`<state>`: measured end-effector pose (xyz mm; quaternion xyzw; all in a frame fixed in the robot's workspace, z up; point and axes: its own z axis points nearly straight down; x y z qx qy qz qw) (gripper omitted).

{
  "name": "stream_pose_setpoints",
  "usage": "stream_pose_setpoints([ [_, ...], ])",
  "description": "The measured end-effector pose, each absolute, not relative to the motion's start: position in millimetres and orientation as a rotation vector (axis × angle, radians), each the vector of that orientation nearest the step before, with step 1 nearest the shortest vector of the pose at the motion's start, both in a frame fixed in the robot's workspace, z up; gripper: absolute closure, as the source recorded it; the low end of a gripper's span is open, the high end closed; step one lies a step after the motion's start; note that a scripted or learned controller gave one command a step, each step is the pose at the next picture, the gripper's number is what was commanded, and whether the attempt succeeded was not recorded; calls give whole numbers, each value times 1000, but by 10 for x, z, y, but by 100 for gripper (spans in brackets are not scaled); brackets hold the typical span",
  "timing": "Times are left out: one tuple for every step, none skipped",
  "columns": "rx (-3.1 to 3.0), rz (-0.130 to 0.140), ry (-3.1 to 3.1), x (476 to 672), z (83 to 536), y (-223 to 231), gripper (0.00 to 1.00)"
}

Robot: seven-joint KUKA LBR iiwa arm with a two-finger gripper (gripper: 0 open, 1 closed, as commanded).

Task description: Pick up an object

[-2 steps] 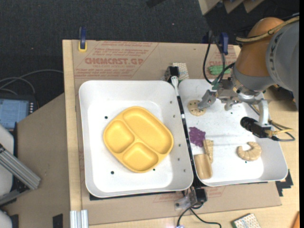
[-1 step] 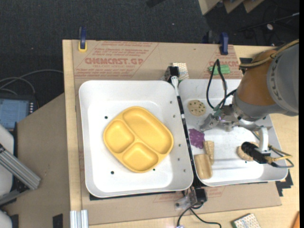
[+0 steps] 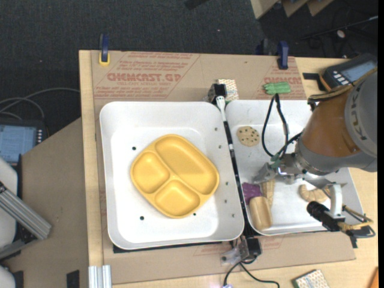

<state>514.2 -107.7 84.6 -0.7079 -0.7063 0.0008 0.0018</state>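
Cookie (image 3: 247, 135) and purple piece (image 3: 251, 191) flank tool (image 3: 273, 174).

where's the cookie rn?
The cookie lies in the right bin, near its upper-left corner in the camera view, just right of the divider between the bins and up-left of the arm.

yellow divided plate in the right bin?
No. The yellow plate lies in the left bin; the right bin has a cookie and other small items.
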Motion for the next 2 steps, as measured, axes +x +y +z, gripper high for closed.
stream_pose_setpoints([
  [-2224, -4, -2227, 5633, 849, -1148, 0],
  [-2221, 4, -2215, 5124, 842, -1130, 0],
])
